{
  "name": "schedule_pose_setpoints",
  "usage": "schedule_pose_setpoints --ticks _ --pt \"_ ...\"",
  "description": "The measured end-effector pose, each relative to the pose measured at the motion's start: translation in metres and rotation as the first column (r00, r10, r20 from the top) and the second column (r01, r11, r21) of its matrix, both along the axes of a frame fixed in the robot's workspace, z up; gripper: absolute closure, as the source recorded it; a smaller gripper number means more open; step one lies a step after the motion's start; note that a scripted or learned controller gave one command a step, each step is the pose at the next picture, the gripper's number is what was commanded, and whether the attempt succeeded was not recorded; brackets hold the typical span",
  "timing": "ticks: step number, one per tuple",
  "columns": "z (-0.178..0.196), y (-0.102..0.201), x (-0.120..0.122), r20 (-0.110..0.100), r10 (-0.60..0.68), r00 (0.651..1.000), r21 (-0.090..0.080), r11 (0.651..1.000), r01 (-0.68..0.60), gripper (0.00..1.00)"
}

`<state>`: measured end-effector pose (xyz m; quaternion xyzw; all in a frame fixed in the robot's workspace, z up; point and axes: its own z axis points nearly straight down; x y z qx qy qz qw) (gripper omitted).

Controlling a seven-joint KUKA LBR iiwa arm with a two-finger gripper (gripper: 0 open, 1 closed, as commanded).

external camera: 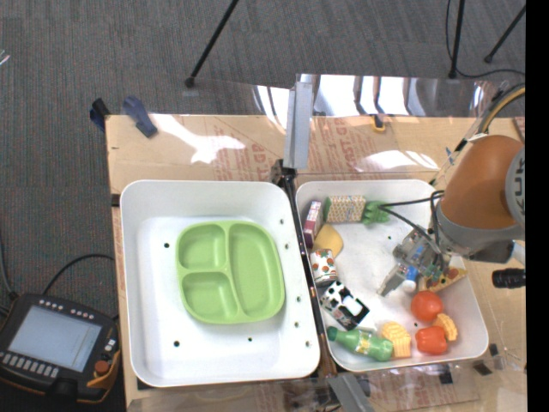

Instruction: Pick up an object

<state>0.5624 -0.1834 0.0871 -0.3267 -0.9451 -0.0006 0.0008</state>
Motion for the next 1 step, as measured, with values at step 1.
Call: schedule_pose_setpoints --ticks 1 --pt "0.0006 -0.0292 -0.0859 0.003 0.034 0.999 0.000 0.999 -0.034 0.00"
